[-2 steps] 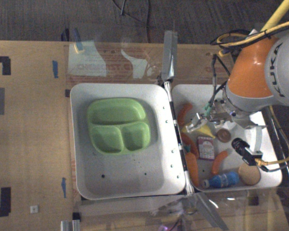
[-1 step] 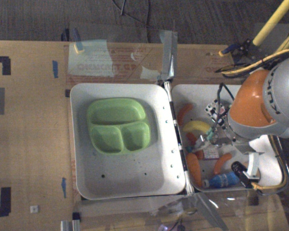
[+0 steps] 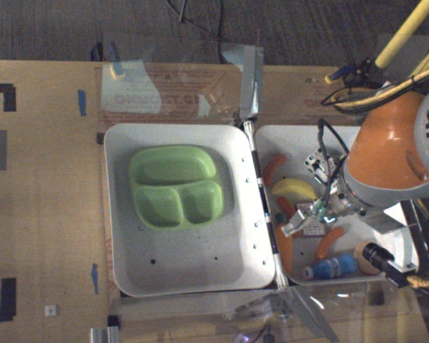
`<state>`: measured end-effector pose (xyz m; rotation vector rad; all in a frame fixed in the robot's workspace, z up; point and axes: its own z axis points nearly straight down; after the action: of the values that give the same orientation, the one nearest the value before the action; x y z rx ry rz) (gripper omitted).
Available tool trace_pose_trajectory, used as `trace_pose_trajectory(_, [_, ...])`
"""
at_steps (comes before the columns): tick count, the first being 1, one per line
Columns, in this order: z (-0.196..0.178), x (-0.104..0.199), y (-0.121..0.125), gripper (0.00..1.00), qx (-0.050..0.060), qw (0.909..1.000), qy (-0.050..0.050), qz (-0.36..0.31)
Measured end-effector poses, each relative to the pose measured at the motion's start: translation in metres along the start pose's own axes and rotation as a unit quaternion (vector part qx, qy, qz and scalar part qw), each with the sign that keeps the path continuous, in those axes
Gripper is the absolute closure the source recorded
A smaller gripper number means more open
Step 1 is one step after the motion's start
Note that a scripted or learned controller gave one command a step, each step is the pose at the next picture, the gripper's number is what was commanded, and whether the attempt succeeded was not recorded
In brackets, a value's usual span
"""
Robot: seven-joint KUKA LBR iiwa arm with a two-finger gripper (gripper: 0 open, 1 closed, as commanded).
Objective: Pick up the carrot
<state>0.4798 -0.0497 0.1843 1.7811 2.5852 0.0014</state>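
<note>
The carrot (image 3: 284, 252) lies along the right bin's (image 3: 293, 131) left wall, near its front corner. The gripper (image 3: 311, 220) hangs just beside it, fingers spread and holding nothing, apparently lining up to grab.

The pale green three-compartment plastic plate (image 3: 176, 185) has a smooth, softly glossy surface, and it lies in a shallow white bin (image 3: 129, 256) of smooth, matt plastic. The flat tan bench top (image 3: 43, 213) looks like matt wood or board. The arm's broad orange band (image 3: 386, 152) shines like glossy plastic.
</note>
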Motion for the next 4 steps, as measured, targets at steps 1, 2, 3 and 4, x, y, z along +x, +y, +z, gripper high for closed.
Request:
trace_pose_trajectory(1, [0.08, -0.051, -0.02, 0.0, 0.001, 0.9976, 0.0, -0.07])
trace_pose_trajectory(2, [0.098, -0.08, 0.029, 0.0, -0.001, 0.9987, -0.001, -0.05])
trace_pose_trajectory(3, [-0.063, -0.107, 0.083, 0.0, -0.001, 0.9992, -0.001, -0.04])
trace_pose_trajectory(4, [-0.167, -0.156, 0.061, 0.0, -0.001, 0.9979, -0.002, -0.065])
